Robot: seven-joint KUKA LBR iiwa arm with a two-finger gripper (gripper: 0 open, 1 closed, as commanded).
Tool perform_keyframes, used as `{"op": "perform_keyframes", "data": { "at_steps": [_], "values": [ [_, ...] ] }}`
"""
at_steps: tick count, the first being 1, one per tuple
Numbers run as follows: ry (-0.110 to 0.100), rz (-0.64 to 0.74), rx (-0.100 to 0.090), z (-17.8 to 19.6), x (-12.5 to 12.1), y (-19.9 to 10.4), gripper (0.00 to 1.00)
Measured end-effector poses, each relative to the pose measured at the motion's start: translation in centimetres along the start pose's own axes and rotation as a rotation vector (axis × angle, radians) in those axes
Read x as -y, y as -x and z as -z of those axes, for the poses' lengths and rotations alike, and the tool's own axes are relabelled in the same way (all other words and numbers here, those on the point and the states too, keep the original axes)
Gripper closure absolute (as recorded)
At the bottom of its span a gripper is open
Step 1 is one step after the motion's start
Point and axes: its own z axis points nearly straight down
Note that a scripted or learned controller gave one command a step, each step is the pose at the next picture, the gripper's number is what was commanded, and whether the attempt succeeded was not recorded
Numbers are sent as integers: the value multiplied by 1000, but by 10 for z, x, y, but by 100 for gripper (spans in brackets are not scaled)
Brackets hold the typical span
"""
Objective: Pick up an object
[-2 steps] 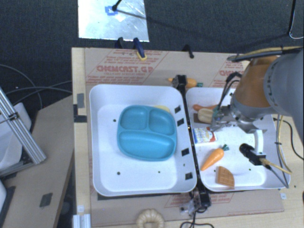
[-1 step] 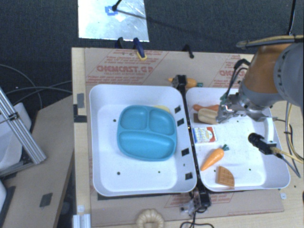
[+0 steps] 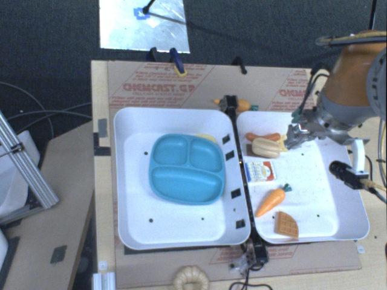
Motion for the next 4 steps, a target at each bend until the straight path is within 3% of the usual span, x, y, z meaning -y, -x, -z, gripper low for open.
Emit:
{"op": "perform_keyframes", "data": {
  "at_steps": [1, 2, 4],
  "values": [
    [-1, 0, 0, 17, -1, 0, 100],
    [-4, 5, -2, 10, 5, -59, 100],
    [-4, 3, -1, 12, 43, -154, 100]
  ]
}}
